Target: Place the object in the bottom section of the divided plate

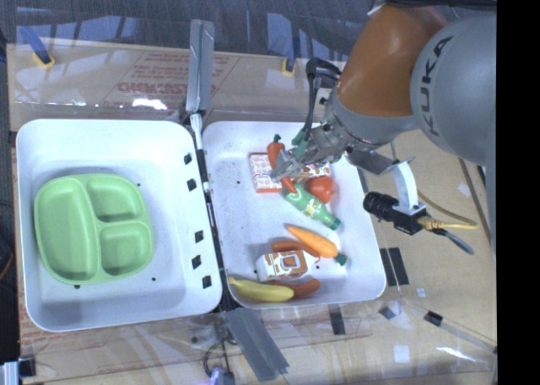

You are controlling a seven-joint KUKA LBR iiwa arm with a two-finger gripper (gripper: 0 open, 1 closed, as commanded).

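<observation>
A green divided plate [91,225] lies in the left bin [51,143], with one long section on its left and two smaller ones on its right. My gripper [295,160] is down in the right bin [232,206], its fingers among a cluster of toy food: a red and white packet [262,172], a small red chili [276,151], a red pepper [321,188] and a green bottle [309,208]. I cannot make out whether anything sits between the fingers.
Nearer the front of the right bin lie an orange carrot [312,241], a small carton [283,264], a banana [260,291] and a red sausage [305,287]. A grey divider bar [199,67] stands between the bins. The arm's orange band [384,58] hangs over the right bin's far corner.
</observation>
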